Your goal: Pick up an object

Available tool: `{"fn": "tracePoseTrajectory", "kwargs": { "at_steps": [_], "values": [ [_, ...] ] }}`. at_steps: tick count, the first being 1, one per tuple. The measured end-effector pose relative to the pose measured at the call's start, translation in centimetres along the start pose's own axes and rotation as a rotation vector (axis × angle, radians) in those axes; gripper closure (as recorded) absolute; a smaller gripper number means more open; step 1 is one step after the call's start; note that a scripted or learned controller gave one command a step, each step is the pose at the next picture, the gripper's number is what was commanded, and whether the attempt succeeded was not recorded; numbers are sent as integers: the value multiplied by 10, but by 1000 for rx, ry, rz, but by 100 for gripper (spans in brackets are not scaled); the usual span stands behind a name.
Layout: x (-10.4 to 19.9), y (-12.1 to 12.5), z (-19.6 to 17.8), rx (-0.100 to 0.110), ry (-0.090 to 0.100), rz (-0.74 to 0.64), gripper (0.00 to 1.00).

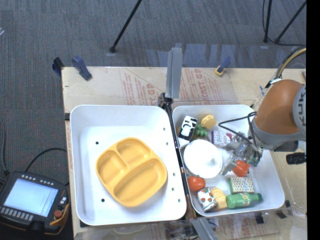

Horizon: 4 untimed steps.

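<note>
camera view looks down on a table (145,86) with two shallow white bins side by side. left bin (82,134) holds a yellow divided plate (131,170), lying flat near the bin's middle, with three sections showing. right bin (272,181) is crowded with small things: a white bowl (202,159) sits upside-down near its centre, a black and white box (188,127) lies at the upper left by the divider, and just beside it are a small green piece (201,132) and a yellow toy corn (208,120). a pink and white packet (220,137) lies to the right of those, close to the bowl's upper edge. along the near side sit a red tomato (196,183), a small can (206,199) with a red and white label, a yellow ridged piece (218,194) touching it, a green bottle (243,200) lying on its side, and a green and white patterned box (241,185) just above the bottle. the arm (280,111) comes in from the right, its orange band over the right bin's far right part, and the gripper (243,160) is down low in the bin just right of the bowl. a red-orange object (241,168) sits right at the gripper's tip, touching or nearly so; whether it is between the fingers, and how far the gripper is spread, cannot be told from this angle. a handheld control screen (31,198) lies on the floor at lower left.
</note>
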State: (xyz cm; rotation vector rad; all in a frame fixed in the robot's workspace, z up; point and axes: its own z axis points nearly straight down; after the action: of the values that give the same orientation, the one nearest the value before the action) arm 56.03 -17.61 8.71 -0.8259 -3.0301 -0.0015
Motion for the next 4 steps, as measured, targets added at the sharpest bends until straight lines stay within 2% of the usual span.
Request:
{"fn": "tracePoseTrajectory", "kwargs": {
  "at_steps": [1,2,3,4],
  "values": [
    [-26,91,1,2,3,194,0],
    [-68,38,0,2,-1,159,0],
    [-27,79,-2,13,-7,232,0],
    [-65,1,-2,-5,0,286,0]
  ]
}}
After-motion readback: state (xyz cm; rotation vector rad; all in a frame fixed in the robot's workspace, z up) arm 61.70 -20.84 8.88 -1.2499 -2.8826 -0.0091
